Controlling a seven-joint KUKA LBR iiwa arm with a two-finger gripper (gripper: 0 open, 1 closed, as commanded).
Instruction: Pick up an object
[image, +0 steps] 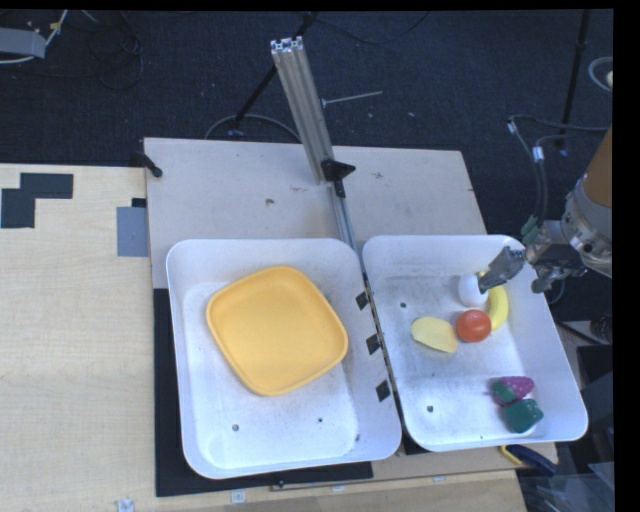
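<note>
The right bin (560, 350) holds several small items. A white egg-shaped object (468, 290) lies by a yellow banana (497, 307), with a red tomato (474, 325) and a pale yellow fruit piece (434, 334) just below them. A purple item (513, 386) and a green item (522, 414) lie in the near right corner. My gripper (523, 275) hovers over the bin's far right edge, open. Its left finger (501, 268) points down toward the white object and the banana's top end. Nothing sits between the fingers.
The left bin (190, 400) carries a yellow square plate (277, 328). A slanted aluminium post (305, 95) rises behind the bins. Black clips (372, 343) line the seam between the bins. Cables hang by the arm on the right.
</note>
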